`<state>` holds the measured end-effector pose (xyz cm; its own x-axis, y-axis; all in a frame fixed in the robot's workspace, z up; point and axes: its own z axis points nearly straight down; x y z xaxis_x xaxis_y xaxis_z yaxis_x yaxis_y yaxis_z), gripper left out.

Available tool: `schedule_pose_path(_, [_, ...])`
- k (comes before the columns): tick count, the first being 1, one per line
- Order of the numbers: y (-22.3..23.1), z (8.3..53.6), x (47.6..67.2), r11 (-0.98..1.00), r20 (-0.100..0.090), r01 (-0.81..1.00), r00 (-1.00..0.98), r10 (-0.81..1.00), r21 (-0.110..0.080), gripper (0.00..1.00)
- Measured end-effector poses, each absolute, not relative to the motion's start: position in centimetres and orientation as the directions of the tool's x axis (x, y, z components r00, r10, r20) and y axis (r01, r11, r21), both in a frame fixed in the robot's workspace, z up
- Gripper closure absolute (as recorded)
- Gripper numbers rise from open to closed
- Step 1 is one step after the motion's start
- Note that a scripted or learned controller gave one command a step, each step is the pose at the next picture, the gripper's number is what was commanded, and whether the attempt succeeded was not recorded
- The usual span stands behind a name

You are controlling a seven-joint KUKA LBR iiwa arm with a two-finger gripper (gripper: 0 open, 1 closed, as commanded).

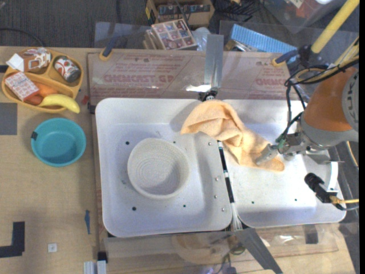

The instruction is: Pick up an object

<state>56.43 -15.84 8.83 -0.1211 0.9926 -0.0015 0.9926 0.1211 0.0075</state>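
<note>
Two white bins sit side by side on your wooden bench, with a teal bowl and a tray of toy food off to the left. You'll find the orange cloth draped over the divider, mostly in the right bin. Your gripper rests at its right edge; its clench can't be judged. A woven bowl sits in the left bin.
</note>
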Motion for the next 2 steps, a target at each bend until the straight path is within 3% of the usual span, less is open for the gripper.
schedule_pose_path(1, [-16.0,9.8,56.5,0.119,-0.002,0.993,-0.119,0.993,0.011,1.0])
schedule_pose_path(2, [-16.7,20.2,56.3,0.052,-0.001,0.999,-0.052,0.999,0.0,1.0])
